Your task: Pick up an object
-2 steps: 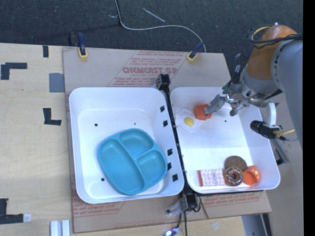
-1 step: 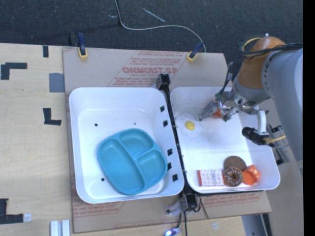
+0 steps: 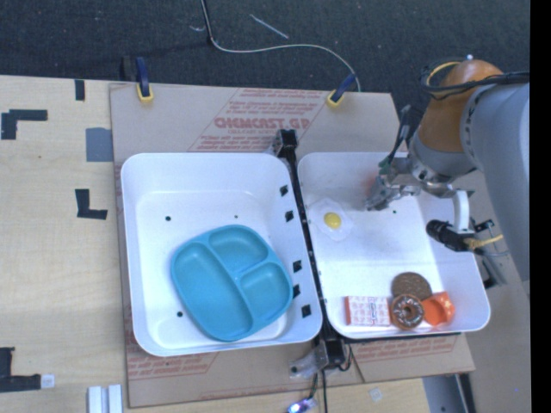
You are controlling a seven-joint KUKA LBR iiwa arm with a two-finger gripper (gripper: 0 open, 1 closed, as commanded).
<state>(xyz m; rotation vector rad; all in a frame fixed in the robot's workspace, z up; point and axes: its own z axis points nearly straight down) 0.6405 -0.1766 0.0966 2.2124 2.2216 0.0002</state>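
Note:
The right bin (image 3: 448,312) holds a toy fried egg (image 3: 331,219) near its left wall. Along its front edge lie a red-and-white packet (image 3: 366,311), a brown cookie (image 3: 411,284), a chocolate donut (image 3: 406,312) and an orange piece (image 3: 438,308). My gripper (image 3: 380,196) hangs low over the back of this bin, to the right of the egg and well behind the front-edge items. No object shows between its fingers. The grey arm with its orange band (image 3: 448,110) comes in from the right.
The left bin (image 3: 138,188) holds a blue divided plate (image 3: 231,280). A black divider (image 3: 297,222) runs between the bins. Clamps (image 3: 142,89) and a cable (image 3: 275,50) lie at the cardboard's back edge. White floor shows in the right bin's middle.

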